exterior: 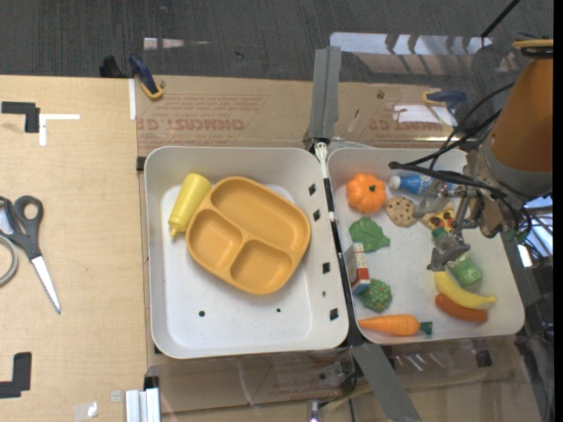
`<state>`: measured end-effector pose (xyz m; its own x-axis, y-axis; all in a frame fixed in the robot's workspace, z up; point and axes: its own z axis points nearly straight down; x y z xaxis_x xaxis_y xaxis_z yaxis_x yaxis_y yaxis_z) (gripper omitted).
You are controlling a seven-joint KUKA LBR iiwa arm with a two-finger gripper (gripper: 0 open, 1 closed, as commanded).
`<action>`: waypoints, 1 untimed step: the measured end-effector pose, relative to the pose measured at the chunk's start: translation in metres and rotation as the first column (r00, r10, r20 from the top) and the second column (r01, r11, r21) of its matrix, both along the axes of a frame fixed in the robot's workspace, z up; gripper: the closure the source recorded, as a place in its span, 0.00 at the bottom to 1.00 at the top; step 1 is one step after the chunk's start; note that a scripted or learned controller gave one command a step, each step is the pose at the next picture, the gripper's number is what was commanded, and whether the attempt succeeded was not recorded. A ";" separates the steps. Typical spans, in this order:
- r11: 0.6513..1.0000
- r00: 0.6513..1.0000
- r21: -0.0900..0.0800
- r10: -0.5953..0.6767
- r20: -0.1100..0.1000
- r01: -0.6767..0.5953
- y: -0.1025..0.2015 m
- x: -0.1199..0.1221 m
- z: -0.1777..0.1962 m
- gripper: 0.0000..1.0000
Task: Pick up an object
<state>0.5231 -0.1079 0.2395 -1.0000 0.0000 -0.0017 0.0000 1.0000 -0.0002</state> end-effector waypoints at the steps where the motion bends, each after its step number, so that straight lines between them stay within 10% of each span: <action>1: 0.999 0.999 0.000 -0.046 -0.001 0.046 -0.048 -0.018 -0.121 0.00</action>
